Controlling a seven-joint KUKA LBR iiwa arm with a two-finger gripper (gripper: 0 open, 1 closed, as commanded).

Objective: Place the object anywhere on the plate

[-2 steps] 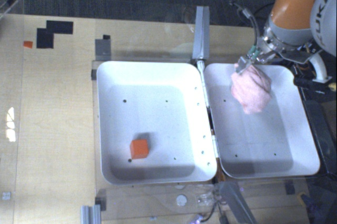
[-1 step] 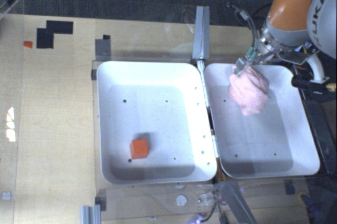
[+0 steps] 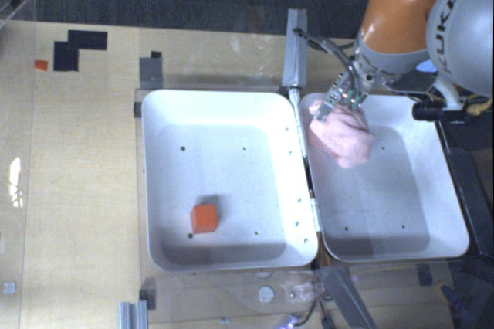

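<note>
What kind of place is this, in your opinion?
Probably a robotics lab: a KUKA arm reaches over a wooden bench with two white bins, one containing an orange block.

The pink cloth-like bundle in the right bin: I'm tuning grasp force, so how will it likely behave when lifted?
The soft pink crumpled cloth-like bundle looks rumpled and lumpy, so it is probably floppy and would sag or unfold from a pinch. It appears light for its bulk. Its irregular shape suggests it won't roll. It lies right below the tool in the right white bin.
</note>
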